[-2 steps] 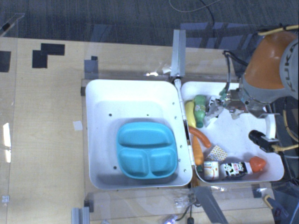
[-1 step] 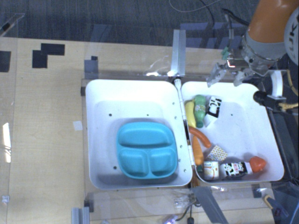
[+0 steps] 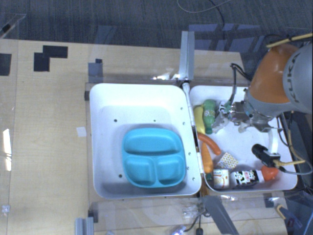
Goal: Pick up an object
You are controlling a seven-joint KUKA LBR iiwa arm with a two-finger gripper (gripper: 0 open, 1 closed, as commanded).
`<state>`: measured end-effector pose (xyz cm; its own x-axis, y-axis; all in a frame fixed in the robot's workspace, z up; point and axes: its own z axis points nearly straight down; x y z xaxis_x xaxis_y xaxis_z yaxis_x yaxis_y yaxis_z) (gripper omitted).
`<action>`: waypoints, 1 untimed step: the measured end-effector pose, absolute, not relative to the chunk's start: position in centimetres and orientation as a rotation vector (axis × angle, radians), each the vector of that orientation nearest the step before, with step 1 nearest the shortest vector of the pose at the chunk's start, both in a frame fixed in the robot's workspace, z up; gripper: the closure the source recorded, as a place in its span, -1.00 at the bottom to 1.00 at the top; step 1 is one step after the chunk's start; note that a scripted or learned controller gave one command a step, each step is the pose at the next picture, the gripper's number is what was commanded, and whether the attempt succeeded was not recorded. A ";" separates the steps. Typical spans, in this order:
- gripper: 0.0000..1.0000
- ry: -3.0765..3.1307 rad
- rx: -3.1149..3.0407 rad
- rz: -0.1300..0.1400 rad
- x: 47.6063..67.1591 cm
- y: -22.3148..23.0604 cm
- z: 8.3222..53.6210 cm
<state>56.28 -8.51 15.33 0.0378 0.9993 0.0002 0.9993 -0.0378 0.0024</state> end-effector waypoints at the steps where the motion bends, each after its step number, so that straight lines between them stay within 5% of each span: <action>1: -1.00 2.147 2.284 0.008 65.2 -12.3 8.8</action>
<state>65.18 -12.26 8.81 0.0620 0.9981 -0.0011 0.9980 -0.0619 0.0087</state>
